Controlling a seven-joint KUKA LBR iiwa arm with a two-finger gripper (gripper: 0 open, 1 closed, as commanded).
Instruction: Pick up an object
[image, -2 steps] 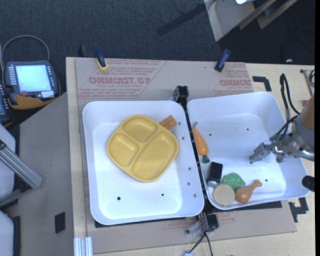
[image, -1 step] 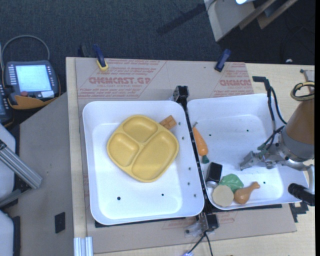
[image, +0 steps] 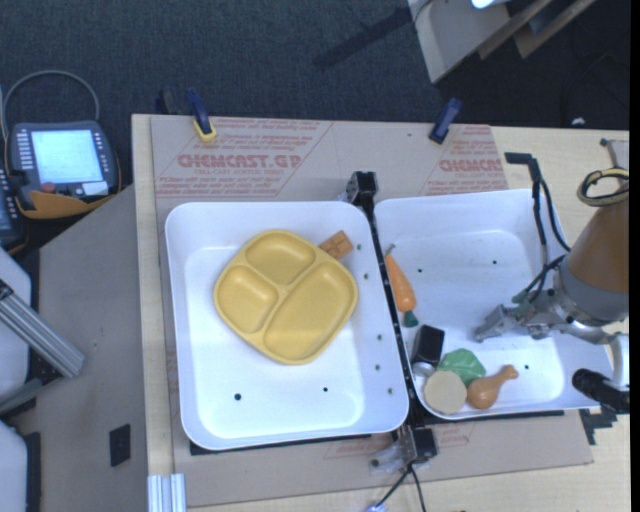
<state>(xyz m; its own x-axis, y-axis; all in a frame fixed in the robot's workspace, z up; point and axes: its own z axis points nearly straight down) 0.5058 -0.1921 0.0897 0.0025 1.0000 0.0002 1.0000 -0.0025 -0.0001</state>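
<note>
1. Camera view, starting at the near edge: the right bin (image: 470, 225) keeps its objects in its near left corner. A round beige piece (image: 446, 392) lies there, touching a green piece (image: 464, 363) behind it and an orange-brown drumstick-shaped toy (image: 491, 386) at its right.
2. Just behind them a small black block (image: 428, 345) lies near the wall between the two bins.
3. At the right, the gripper (image: 500, 322) is low over the floor of the right bin, pointing toward the left. Its metal fingers look a little spread, and nothing is between them. It is apart from the drumstick-shaped toy, which lies nearer to the camera.
4. Farther back, an orange carrot toy (image: 401, 285) lies along the left wall of the right bin.
5. The left bin (image: 200, 370) holds a yellow divided plate (image: 286, 295) in its far half.
6. A small brown block (image: 336, 244) touches the far right edge of this plate.
</note>
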